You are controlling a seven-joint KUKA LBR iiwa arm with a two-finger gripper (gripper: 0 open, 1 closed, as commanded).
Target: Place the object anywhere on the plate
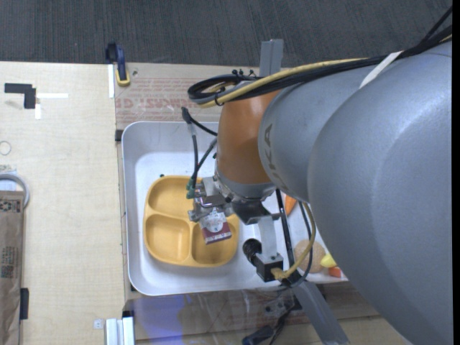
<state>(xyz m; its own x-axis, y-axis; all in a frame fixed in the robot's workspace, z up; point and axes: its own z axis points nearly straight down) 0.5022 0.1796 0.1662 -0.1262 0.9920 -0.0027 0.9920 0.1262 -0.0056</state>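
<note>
Gripper point(210, 213) positioned over the yellow divided plate point(167, 230), above its lower right compartment; fingers closed on a small dark red object point(215, 231) with a pale label, which hangs just below the fingertips and over the plate; contact between object and plate surface cannot be judged from this angle; plate sits in the white bin point(136, 192); orange and yellow items point(325, 261) lie at the bin's right side, partly hidden by the grey arm point(359, 178).
</note>
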